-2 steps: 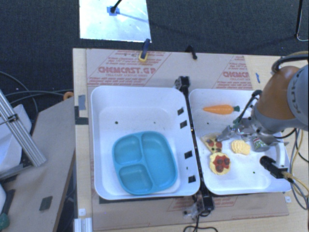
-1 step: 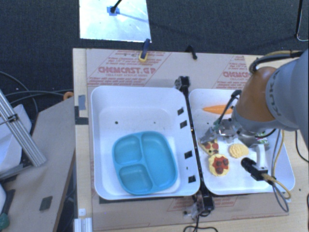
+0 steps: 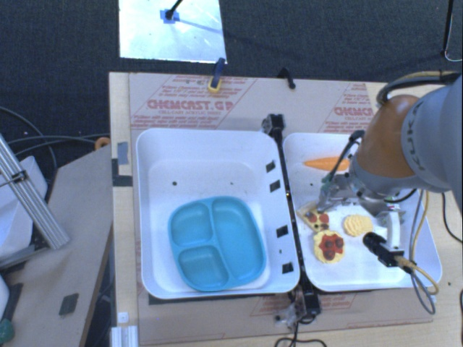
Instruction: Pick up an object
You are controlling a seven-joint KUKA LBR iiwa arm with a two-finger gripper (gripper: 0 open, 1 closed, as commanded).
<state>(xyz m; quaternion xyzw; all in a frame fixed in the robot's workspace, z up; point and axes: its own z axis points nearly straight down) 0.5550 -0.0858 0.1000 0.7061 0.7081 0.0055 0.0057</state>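
In the right bin (image 3: 427, 266) lie several toy foods. An orange carrot (image 3: 323, 163) rests near the far wall. A pizza slice (image 3: 314, 217) lies by the left wall, and a round yellow piece with red spots (image 3: 329, 246) sits in front of it. A ridged yellow piece (image 3: 357, 225) lies just to the right. My gripper (image 3: 327, 196) hangs low over the bin, right above the pizza slice and close to it. The grey arm with its orange band (image 3: 387, 147) covers the bin's right half behind it.
The left bin (image 3: 155, 157) holds a blue divided plate (image 3: 215, 242). A black divider with clips (image 3: 283, 194) runs between the bins. Cables (image 3: 419, 280) trail over the right bin's front right corner.
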